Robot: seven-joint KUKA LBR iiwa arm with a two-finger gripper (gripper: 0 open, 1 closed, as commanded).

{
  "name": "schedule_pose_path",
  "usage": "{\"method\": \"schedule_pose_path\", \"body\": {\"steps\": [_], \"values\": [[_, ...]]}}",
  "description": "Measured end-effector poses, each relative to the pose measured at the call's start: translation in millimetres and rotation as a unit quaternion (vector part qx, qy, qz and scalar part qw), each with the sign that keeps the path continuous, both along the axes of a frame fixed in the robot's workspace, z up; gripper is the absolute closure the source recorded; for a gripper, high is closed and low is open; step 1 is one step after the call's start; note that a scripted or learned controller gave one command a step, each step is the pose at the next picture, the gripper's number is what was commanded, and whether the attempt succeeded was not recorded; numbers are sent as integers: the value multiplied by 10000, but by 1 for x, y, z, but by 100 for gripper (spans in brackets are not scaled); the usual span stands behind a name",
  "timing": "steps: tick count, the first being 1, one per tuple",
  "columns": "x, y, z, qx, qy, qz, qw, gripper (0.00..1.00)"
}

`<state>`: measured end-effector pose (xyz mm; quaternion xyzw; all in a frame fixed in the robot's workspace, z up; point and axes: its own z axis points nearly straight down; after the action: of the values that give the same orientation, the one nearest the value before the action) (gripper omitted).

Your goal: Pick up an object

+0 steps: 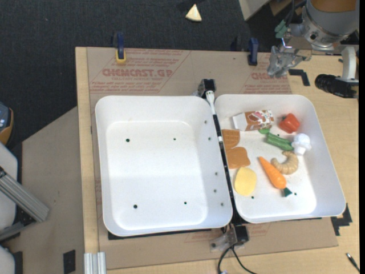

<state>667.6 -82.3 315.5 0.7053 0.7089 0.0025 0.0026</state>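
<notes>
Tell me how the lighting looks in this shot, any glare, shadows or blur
Camera view: light is uneven, the left bin bright across its near half with a soft grey shadow over its far half; no hard glare; the carrot and other toys in the right bin read sharp enough; the hand at the top right looks slightly soft and its fingers are hard to make out.

Dark carpet floor (68, 16) around a brown board-topped bench (171, 67).

The arm (331, 4) enters at upper right, end effector (279, 64) hanging downward.
</notes>
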Motion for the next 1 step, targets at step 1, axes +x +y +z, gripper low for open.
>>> {"method": "schedule_pose_path", "body": {"steps": [1], "values": [[-7,52,-5,8,49,-4,10000,100]]}}
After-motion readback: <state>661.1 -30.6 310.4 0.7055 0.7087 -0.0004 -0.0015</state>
